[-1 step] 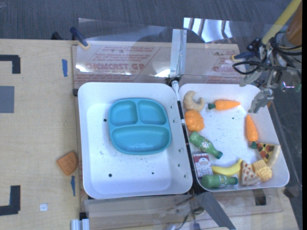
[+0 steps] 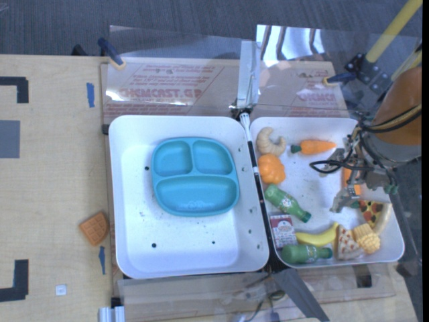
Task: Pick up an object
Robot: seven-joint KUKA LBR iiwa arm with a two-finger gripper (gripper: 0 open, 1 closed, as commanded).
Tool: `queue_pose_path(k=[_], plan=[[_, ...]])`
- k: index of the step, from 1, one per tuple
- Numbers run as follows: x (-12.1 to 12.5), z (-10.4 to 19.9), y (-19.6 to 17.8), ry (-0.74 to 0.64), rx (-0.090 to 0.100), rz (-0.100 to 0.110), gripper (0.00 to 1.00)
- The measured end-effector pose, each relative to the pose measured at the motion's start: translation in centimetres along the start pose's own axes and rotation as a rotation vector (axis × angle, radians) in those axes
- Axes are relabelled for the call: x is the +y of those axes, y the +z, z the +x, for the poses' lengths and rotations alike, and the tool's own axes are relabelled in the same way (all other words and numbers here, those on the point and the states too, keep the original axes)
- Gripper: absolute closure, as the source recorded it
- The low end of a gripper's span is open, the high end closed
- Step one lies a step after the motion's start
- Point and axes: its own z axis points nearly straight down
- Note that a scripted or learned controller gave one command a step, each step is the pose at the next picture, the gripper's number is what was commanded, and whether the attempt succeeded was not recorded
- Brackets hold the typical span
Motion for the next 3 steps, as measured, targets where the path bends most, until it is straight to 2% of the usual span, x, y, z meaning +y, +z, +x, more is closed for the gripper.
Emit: queue_pose_path(k=[1,2,3], plan=[[-3.5,-0.7,1.8,0.024,-0.018,0.005,0.00],[-3.5,-1.2,0.3,0.020,-0.033,0.010,1.00],[-3.4,-1.2,0.4,0.020,-0.032,0.009,0.00]])
